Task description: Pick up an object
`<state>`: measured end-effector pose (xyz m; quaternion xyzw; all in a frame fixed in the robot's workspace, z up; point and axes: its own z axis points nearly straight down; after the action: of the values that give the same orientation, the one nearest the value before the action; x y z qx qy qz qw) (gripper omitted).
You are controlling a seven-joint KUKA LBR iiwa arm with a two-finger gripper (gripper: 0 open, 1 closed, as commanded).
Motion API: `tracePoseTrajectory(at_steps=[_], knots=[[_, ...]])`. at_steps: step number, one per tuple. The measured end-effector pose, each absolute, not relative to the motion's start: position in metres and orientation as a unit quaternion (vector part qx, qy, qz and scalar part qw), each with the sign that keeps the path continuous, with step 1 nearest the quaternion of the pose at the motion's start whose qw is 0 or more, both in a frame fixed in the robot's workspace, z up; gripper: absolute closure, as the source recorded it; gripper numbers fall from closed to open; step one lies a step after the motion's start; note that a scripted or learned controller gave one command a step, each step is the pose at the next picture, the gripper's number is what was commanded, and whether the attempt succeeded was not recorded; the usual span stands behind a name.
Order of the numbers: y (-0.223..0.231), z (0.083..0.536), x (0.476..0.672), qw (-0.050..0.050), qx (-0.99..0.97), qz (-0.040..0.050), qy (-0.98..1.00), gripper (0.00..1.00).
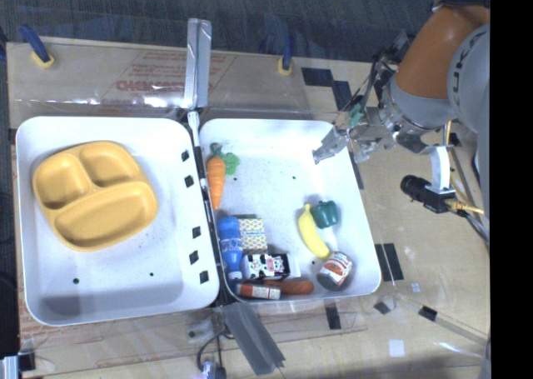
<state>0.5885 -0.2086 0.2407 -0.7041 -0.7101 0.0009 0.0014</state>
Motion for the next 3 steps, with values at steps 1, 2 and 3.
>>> tracePoseTrajectory(at_steps=[1,2,3], knots=[[-0.210,0.133,0.476,0.002,-0.696,0.0011,-0.718,0.00],[-0.210,0.091,0.539,0.001,-0.650,0.0004,-0.760,0.00],[-0.210,0.102,0.539,0.001,-0.648,0.0006,-0.761,1.00]])
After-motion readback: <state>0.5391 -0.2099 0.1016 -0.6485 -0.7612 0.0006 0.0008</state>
